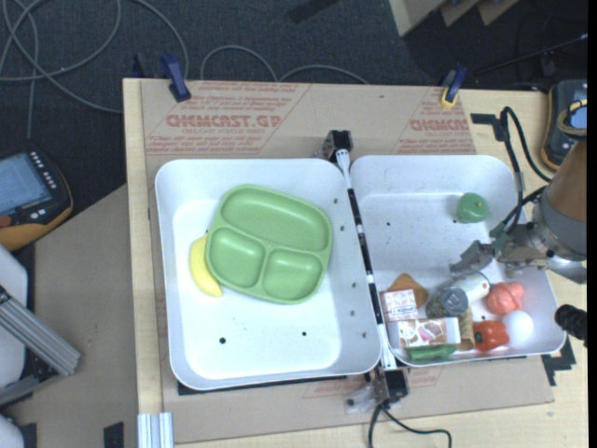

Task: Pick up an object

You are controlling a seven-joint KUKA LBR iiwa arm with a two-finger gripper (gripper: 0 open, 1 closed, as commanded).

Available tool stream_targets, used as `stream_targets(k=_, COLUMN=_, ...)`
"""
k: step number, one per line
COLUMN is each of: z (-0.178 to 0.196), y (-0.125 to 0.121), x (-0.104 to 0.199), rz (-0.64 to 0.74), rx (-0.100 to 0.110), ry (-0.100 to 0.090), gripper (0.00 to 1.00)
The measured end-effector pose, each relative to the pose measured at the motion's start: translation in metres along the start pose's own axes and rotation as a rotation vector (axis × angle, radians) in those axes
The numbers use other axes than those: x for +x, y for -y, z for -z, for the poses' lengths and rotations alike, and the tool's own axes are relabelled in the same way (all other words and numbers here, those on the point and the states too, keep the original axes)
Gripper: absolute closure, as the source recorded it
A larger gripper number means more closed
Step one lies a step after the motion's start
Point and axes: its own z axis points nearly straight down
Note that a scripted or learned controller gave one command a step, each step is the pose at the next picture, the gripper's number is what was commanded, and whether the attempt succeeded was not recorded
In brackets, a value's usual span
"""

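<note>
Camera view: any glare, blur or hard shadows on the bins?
Camera view: even, soft light; the white bins look bright but keep their detail. The green tray stays sharp, with a faint shadow at its edge. The end effector is slightly soft, and the small items in the right bin's near corner blur together.

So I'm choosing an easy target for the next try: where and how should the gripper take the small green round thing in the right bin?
The green round thing sits alone on the right bin's bare floor, apart from the pile. Probably best to come straight down from above and close the fingers across its sides; it looks round, so any angle should do.
</note>
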Motion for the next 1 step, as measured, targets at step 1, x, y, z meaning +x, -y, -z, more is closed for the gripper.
stream_targets(k=1, z=-0.0816, y=-0.0025, x=0.0277, rz=-0.001, rx=-0.026, ry=0.01, gripper=0.0)
